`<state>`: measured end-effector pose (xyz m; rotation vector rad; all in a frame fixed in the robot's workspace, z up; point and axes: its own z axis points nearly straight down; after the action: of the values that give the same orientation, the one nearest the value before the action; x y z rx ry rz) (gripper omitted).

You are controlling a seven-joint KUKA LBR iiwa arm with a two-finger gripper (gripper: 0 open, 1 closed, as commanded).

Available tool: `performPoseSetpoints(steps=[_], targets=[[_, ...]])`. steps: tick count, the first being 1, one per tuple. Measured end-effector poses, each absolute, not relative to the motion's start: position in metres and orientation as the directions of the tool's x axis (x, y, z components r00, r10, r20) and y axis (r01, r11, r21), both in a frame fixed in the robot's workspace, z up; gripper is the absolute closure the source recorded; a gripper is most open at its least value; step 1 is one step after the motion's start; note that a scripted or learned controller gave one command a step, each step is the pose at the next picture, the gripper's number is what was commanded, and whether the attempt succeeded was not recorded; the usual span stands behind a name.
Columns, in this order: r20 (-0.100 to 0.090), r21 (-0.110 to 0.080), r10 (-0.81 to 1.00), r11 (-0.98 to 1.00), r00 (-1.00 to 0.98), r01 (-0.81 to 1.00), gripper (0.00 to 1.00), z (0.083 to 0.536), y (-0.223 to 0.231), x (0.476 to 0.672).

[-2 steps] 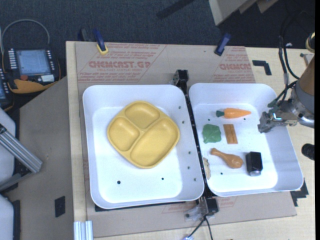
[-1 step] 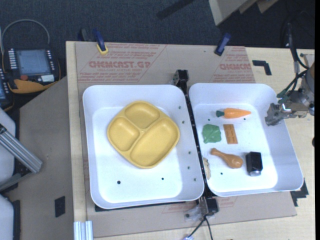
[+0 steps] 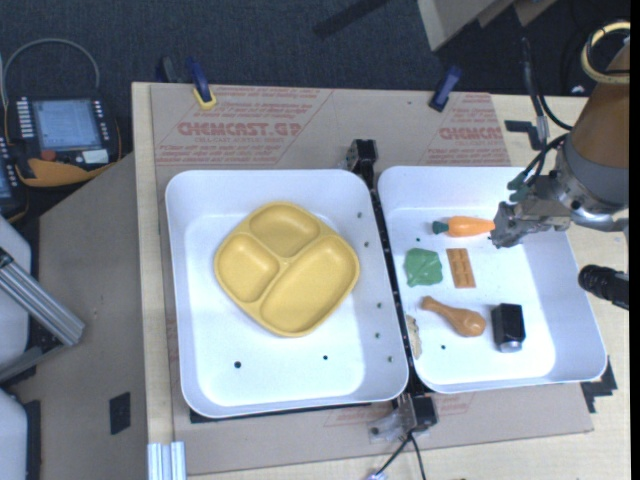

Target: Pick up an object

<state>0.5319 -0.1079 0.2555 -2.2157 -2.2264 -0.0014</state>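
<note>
The right bin (image 3: 560, 368) holds an orange toy carrot (image 3: 465, 226) near its top, a green leafy piece (image 3: 423, 266), a small orange-brown block (image 3: 460, 267), a tan drumstick (image 3: 453, 316) and a black block (image 3: 509, 326). My gripper (image 3: 508, 230) hangs over the upper right part of this bin, right at the carrot's right tip. The fingers are dark and small, and their gap cannot be made out. The left bin (image 3: 200, 358) holds a yellow divided plate (image 3: 286, 267).
The two bins meet at a narrow black seam (image 3: 385, 268) on a cardboard-covered bench. Clamps sit at the bench's back edge (image 3: 203, 96). A pendant with a screen (image 3: 62, 133) lies off the bench to the left. The arm's body fills the right edge.
</note>
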Motion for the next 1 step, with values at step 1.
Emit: performPoseSetpoints(steps=[1], targets=[[0.000, 0.004, 1.000, 0.007, -0.007, 1.000, 1.00, 0.2595, -0.0556, 0.5514]])
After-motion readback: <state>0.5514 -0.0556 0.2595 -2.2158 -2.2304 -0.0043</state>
